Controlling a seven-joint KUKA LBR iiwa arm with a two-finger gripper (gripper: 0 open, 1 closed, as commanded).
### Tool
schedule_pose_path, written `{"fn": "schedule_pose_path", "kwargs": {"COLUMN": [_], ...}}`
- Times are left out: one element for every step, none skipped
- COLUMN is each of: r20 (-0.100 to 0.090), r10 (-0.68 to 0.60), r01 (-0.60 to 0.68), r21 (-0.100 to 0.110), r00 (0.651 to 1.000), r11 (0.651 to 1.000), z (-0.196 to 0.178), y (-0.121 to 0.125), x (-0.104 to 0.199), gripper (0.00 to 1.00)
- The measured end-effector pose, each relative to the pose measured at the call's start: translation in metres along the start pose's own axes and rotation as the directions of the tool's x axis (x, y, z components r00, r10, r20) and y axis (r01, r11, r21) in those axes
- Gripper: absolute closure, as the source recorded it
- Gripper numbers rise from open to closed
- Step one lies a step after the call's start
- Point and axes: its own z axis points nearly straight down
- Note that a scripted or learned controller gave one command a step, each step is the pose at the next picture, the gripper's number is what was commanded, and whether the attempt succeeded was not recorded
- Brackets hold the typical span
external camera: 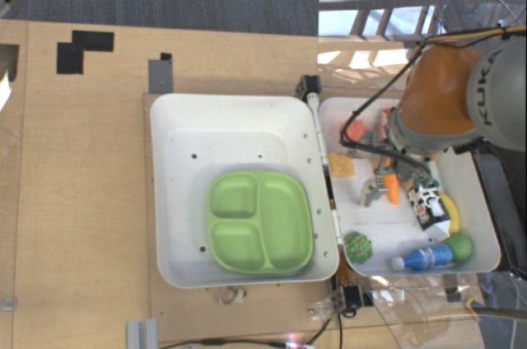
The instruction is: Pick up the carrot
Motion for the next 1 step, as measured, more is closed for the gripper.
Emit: {"fn": "schedule_pose_path", "kwargs": {"r20": [0.0], "r10": [0.305], "r01": [-0.305], "r21": [0.0], "r00": [0.952], "r11": [0.952], "z": [-0.0005], "y": [0.0017], "x": [0.0386], "gripper": [0.0]}}
